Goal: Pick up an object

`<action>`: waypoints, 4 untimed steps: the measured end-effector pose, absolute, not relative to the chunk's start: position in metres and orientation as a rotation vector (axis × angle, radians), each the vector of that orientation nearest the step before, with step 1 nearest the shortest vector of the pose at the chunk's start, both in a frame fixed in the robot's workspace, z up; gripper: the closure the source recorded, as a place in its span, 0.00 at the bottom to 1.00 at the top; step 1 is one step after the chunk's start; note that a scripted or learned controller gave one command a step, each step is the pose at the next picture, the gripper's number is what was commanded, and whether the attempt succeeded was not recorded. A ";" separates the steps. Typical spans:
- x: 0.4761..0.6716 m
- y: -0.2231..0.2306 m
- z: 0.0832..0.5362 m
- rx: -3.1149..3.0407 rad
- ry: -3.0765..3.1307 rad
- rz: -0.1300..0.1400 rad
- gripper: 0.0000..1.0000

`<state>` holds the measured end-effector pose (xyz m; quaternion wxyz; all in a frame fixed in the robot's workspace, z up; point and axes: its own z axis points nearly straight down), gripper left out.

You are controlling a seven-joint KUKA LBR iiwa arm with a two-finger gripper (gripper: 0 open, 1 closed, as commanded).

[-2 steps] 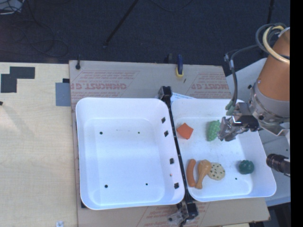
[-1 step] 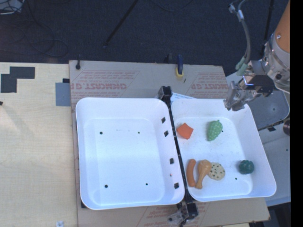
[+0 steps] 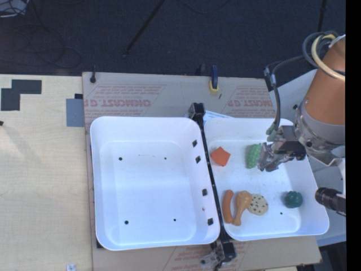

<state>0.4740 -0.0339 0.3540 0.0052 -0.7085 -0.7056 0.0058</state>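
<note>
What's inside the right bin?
The right bin holds an orange block, a green piece, a sausage, a drumstick, a cookie and a dark green lump. The gripper covers the floor beside the green piece.

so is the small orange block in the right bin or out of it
In. The small orange block lies on the floor of the right white bin, near the divider, left of the light green object and the gripper.

two shallow white bins are sitting side by side on a cardboard sheet (image 3: 141,97), the left bin (image 3: 101,168) touching the right bin (image 3: 310,222). a blue clamp (image 3: 214,78) is gripping the sheet's far edge, and black cables (image 3: 34,16) are trailing across the dark floor.
</note>
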 end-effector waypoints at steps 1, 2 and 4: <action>0.474 -0.098 0.287 -2.222 -2.210 0.011 1.00; 0.477 -0.066 0.416 -2.222 -2.232 -0.011 1.00; 0.488 0.049 0.505 -2.218 -2.233 -0.014 1.00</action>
